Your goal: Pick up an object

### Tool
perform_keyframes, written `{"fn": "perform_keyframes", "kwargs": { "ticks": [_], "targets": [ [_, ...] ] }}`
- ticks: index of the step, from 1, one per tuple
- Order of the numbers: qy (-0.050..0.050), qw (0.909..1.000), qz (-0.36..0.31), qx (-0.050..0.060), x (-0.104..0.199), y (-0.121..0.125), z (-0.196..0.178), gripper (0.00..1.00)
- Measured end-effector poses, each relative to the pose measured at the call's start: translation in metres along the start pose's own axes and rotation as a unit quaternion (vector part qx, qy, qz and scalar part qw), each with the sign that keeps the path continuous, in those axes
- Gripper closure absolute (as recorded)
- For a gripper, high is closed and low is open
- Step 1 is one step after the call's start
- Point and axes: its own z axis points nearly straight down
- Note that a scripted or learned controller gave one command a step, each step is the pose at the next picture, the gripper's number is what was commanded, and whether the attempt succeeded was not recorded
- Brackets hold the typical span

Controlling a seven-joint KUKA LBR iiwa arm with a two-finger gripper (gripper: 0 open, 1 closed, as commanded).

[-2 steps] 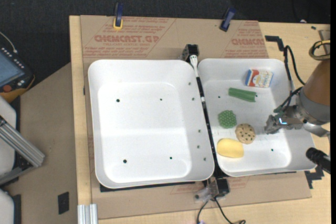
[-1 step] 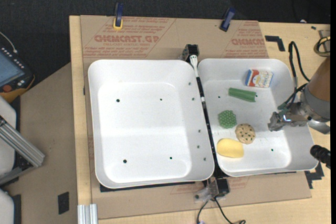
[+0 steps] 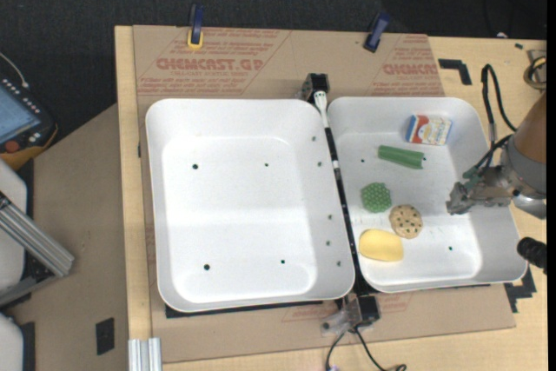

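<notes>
The end effector sits low over the right bin, near its right wall; whether it is wide or narrow cannot be told. Nothing shows in its grip. Left of it lie a cookie, a yellow lump, a green ball, a green stick and a carton. The left bin adjoins on the bench

Both white bins look like smooth, glossy plastic; beneath them the brown board reads matt, like paper-faced card. Beside the right bin's wall, the gripper looks dull grey metal.
</notes>
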Motion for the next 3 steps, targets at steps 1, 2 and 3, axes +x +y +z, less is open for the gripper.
{"fn": "perform_keyframes", "kwargs": {
  "ticks": [1, 2, 3],
  "targets": [
    [-0.001, 1.0000, 0.001, -0.002, -0.030, -0.023, -0.082, 1.00],
    [0.004, 1.0000, -0.002, 0.005, 0.016, -0.023, -0.021, 1.00],
    [-0.002, 1.0000, 0.001, -0.004, -0.031, -0.021, -0.124, 1.00]
  ]
}}
